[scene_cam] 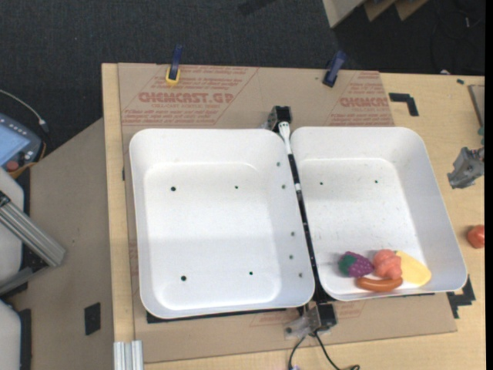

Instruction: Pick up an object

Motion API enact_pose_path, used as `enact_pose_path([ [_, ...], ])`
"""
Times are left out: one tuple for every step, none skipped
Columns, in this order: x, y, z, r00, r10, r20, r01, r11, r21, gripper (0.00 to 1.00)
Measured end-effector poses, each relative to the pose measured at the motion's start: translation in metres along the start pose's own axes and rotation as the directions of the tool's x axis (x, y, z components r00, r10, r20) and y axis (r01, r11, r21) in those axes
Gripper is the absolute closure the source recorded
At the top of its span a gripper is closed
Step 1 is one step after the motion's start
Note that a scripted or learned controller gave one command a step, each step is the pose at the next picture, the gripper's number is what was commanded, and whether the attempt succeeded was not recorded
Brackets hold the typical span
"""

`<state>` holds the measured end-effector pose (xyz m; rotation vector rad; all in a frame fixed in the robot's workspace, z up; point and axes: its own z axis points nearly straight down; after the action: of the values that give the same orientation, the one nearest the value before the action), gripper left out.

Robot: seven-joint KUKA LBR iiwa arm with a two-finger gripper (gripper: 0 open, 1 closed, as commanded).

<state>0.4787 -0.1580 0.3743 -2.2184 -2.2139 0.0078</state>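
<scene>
Several toy foods lie bunched in the near right corner of the right bin. They are a purple bunch of grapes, a pink-orange lumpy piece, a yellow piece and an orange-red sausage shape in front of them. They touch one another and sit close to the bin's near wall.
The left bin sits beside the right one, with a black strip along the seam. On the brown board, a small grey part and a small orange thing lie past the right bin. Blue clamps hold the far edge.
</scene>
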Motion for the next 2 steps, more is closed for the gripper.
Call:
enact_pose_path([
  [0.01,0.001,-0.016,1.0,-0.003,0.004,0.003,1.0,-0.013,1.0],
  [-0.052,0.033,0.026,1.0,0.001,0.003,-0.001,1.0,-0.008,1.0],
])
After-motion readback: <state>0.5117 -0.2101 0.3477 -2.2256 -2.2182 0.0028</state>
